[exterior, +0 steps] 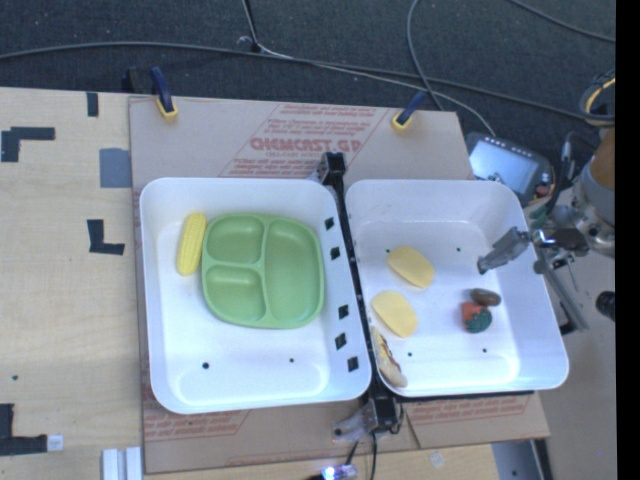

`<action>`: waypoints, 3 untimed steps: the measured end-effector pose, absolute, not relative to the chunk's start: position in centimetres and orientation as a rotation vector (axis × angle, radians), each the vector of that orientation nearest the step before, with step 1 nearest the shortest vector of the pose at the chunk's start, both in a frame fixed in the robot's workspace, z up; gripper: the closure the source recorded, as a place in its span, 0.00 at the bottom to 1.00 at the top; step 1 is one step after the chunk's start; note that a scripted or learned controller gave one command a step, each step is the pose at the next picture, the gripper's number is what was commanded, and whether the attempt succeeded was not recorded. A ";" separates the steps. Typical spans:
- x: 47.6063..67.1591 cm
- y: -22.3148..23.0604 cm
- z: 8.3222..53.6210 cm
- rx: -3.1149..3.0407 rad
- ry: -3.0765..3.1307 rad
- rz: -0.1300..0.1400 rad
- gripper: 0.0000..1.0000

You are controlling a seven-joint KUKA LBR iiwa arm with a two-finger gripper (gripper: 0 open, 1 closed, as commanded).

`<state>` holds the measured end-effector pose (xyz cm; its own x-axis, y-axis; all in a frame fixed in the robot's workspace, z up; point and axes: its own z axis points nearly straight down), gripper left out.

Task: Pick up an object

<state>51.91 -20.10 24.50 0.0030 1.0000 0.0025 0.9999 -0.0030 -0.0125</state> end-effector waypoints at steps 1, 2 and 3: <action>52.2 -20.0 25.1 -2.220 -2.222 0.001 0.00; 52.2 -20.3 18.8 -2.218 -2.218 0.006 0.00; 52.4 -20.5 14.4 -2.218 -2.220 0.005 0.00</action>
<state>52.35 -20.51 14.35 -0.0009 1.0000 0.0004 1.0000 0.0009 -0.0053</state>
